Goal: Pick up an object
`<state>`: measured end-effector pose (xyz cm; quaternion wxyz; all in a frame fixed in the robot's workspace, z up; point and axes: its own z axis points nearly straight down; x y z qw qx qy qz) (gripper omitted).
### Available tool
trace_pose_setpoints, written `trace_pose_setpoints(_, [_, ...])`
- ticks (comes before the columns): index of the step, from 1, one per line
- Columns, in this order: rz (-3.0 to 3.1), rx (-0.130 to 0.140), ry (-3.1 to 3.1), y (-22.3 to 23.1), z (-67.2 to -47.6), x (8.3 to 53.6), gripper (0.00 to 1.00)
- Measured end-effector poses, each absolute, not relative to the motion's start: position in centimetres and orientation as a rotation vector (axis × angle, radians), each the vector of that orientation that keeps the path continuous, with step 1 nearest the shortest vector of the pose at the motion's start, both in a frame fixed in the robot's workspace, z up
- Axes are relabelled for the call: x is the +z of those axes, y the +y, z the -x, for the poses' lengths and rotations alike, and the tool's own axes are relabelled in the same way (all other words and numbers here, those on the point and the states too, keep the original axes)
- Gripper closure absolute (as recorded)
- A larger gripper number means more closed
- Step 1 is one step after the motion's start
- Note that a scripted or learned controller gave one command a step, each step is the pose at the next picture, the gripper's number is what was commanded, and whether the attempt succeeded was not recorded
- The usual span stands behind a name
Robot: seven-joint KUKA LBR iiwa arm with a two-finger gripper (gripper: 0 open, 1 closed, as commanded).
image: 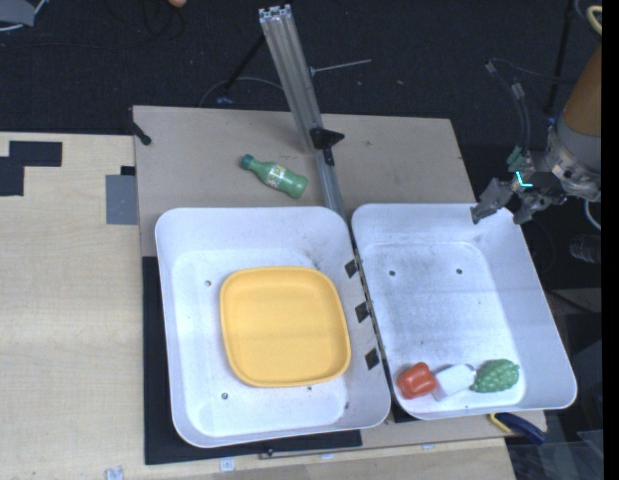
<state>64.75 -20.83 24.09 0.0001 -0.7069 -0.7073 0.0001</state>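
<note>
Bench [409,143]: tan board across the middle of the frame, bearing two shallow white bins side by side. Left bin [189,258]: lower centre, holding one large yellow plate [285,325] lying flat, roughly centred. Right bin [449,278]: lower right, bare over most of its floor, its contents gathered at the lower edge. Metal rail [299,78]: slanting down from the top centre to the gap between the bins. Arm [579,118]: entering at the upper right, with the gripper [504,200] hovering over the upper right corner of the right bin; how far its fingers are parted cannot be told at this size, and nothing is seen between them. Green bottle [274,175]: lying on its side on the bench above the left bin, outside both. Green lumpy fruit [495,375], white block [455,379], red pepper [417,379]: in a tight row, seemingly touching. Step in hand, by judgement: approach to a pick. Advice: choose an end item, fruit or pepper, come down straight, and keep clear of the bin wall close by.
</note>
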Motion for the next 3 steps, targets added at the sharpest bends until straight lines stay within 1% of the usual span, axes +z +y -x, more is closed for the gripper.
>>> trace_pose_setpoints(1, [2.221, 0.000, -2.222, -20.8, -64.8, 24.1, 0.00])
trace_pose_setpoints(2, [2.216, 0.005, -2.220, -20.5, -64.7, 17.7, 0.00])
trace_pose_setpoints(3, [2.217, 0.003, -2.221, -20.5, -65.5, 12.9, 0.00])
